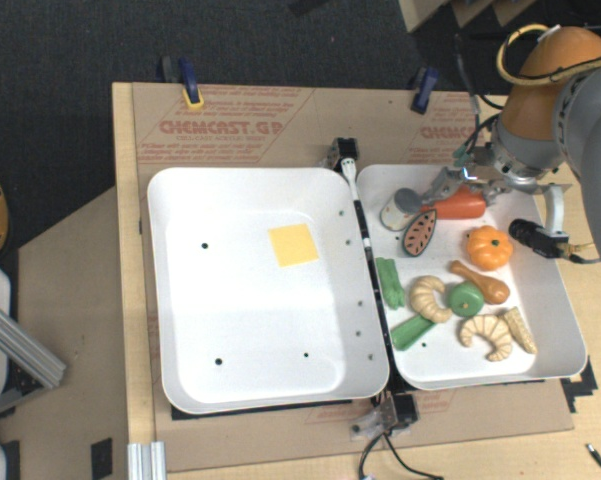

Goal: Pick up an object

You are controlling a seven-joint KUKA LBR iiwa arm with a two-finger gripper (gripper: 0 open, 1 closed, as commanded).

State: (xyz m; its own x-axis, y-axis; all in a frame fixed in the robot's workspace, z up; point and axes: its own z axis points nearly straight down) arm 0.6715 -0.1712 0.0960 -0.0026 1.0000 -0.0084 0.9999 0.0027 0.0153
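Reaching in from the right, the arm [540, 98] hangs over the far end of the right bin [570, 343], with the gripper [442, 190] low beside a red-orange piece [461, 206] and a watermelon slice [419, 232]. Cannot tell whether it is released or clenched. Near it sit a small pumpkin [488, 248], a drumstick [480, 282], a croissant [491, 334] and a green pod [388, 282]. The left bin [180, 298] holds one yellow square [293, 245], well apart.
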